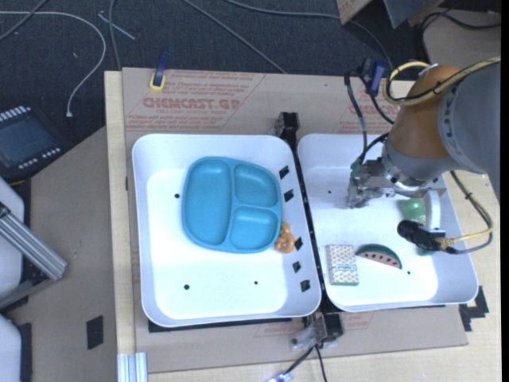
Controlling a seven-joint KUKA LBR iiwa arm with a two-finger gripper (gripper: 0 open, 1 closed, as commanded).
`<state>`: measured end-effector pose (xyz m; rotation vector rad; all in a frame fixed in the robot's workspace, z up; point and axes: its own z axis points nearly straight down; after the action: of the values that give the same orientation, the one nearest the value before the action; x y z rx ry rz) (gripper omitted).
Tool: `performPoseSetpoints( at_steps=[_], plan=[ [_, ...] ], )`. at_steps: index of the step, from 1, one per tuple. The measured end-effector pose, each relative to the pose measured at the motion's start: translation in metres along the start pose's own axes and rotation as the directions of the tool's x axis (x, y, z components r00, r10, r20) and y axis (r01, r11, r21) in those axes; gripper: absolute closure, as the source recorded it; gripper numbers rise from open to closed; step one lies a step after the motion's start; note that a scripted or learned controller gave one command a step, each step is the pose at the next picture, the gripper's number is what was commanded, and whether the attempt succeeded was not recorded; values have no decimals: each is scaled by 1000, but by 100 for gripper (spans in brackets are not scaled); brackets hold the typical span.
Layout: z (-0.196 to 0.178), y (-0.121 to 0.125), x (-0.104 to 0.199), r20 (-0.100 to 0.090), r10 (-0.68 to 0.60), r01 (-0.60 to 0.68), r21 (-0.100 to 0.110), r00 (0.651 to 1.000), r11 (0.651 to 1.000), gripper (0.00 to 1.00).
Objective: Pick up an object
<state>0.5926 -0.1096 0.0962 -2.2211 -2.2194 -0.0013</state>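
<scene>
A robotics lab: loose cables [95, 22] trail around a cardboard-topped bench [207, 102].

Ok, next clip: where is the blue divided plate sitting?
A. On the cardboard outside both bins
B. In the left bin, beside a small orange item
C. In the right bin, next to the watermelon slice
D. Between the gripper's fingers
B: the blue divided plate lies flat in the left bin, with a small orange item at its lower right edge, while the watermelon slice is in the right bin.

The grey arm [469, 110] reaches in from the right, its orange band above the wrist; the gripper [362, 188] points down and left.
</scene>
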Motion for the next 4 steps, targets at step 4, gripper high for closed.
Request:
performPoseSetpoints(
  at_steps=[4],
  plan=[
    [-142,-8,40,0,-6,6,-1,1000,1000,100]
  ],
)
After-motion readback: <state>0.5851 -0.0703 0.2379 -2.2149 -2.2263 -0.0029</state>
